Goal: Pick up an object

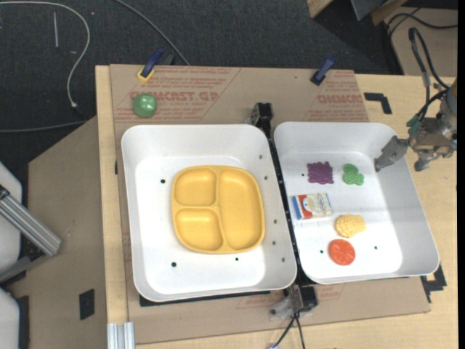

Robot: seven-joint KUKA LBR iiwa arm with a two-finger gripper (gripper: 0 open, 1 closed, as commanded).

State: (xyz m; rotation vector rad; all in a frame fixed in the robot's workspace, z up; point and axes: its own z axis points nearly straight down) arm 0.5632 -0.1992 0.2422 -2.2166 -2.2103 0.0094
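The right bin (407, 224) holds several small items. A purple bunch (320, 172) and a green piece (352, 174) lie toward the back. A small red and white carton (312, 206) lies in the middle, with a yellow corn piece (350, 226) and a red-orange round piece (341, 252) in front of it. My gripper (404, 158) hangs over the bin's back right part, to the right of the green piece. It is open with nothing between its fingers (385, 155).
The left bin (145, 195) holds a yellow divided plate (218, 209). A green ball (144, 105) sits on the cardboard behind the left bin. Blue clamps (150, 65) hold the board's back edge.
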